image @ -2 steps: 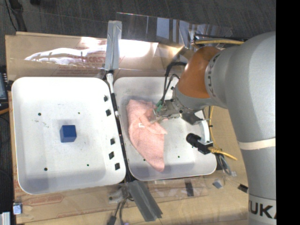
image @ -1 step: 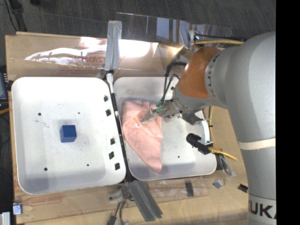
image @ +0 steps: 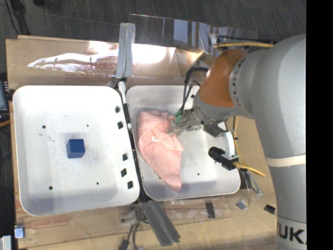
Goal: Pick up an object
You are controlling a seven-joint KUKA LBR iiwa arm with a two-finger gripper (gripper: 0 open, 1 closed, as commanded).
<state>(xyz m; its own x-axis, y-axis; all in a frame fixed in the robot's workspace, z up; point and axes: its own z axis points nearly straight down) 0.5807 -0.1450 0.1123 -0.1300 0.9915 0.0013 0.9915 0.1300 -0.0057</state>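
1. pink cloth point(image: 158, 147): one, in the right bin point(image: 208, 184).
2. blue cube point(image: 76, 148): one, in the left bin point(image: 31, 139).
3. gripper point(image: 179, 123): one, at the cloth's upper edge; grip cannot be told.

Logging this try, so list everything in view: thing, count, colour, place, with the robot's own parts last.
shallow white plastic bins: two, white, side by side on the bench.
small blue cube: one, blue, in the left bin.
crumpled pink cloth: one, pink, left half of the right bin.
sheet of clear plastic wrap: one, transparent, on the bench behind the left bin.
arm: one, grey with an orange band, reaching in from the right.
pincer: one, dark, at the cloth's upper edge.
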